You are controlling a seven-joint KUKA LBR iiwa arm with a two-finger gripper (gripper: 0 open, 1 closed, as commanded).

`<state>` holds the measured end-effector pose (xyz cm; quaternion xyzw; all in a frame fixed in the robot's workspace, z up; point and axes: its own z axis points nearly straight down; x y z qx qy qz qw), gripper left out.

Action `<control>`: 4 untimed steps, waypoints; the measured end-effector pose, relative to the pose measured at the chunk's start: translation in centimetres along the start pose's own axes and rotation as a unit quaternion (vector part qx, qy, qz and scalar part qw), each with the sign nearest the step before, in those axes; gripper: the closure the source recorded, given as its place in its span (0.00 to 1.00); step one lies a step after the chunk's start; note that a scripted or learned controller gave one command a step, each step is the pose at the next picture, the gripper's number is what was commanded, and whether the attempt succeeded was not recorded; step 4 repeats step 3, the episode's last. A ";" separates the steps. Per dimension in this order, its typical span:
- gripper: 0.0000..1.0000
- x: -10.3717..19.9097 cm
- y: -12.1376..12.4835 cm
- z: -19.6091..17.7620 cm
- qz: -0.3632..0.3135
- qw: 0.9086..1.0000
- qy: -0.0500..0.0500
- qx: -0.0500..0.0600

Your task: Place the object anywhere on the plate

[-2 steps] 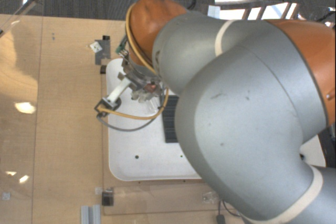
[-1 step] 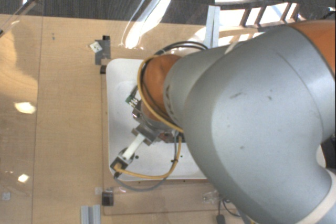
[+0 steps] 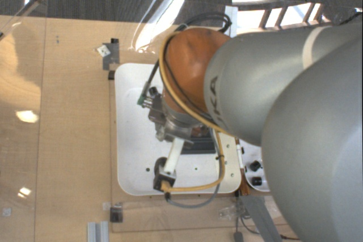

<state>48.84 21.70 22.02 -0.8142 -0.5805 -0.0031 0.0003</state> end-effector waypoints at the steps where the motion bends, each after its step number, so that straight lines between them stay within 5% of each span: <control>1: 1.00 -2.8 7.0 3.4 -0.181 0.984 -0.002 0.001; 2: 1.00 6.9 16.5 10.3 -0.114 0.994 -0.003 0.003; 3: 1.00 4.7 12.1 12.4 -0.256 0.967 -0.001 0.001; 4: 1.00 4.7 12.1 12.4 -0.256 0.967 -0.001 0.001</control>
